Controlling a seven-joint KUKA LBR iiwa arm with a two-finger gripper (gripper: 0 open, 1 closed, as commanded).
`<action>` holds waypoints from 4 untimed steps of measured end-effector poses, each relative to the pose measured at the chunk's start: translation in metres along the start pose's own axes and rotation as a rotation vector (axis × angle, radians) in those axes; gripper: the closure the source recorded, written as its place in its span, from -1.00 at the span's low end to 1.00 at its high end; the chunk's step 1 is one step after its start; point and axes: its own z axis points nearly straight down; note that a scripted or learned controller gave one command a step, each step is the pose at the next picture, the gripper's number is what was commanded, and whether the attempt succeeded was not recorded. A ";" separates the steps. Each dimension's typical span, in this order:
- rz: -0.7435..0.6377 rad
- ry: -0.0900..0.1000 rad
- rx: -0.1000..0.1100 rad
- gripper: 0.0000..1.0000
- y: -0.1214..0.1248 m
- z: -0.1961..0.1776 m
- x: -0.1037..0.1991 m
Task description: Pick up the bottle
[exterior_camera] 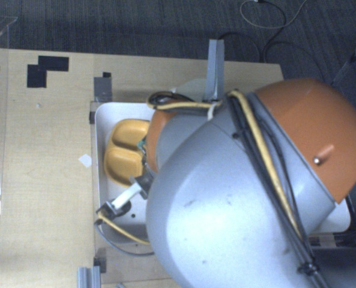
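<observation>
The arm (238, 191) covers most of the left bin (103, 161). No bottle can be made out; a yellow rounded object (125, 150) lies at the bin's left side. Whether the gripper is open cannot be told.

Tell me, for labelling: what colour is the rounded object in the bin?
Yellow-orange object, seen in the camera view, left of the arm.

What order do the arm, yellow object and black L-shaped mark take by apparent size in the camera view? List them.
1. arm, far the largest, though nearness to the camera inflates it.
2. yellow object, partly hidden behind the arm.
3. black L-shaped mark, smallest.
</observation>
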 end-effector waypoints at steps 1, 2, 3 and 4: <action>-0.146 -0.001 -0.005 -1.00 0.005 0.000 -0.001; -0.560 0.012 0.006 -1.00 0.012 -0.001 -0.005; -0.799 0.004 -0.001 -1.00 0.004 -0.002 0.001; -0.986 -0.004 -0.008 -1.00 0.015 -0.002 -0.002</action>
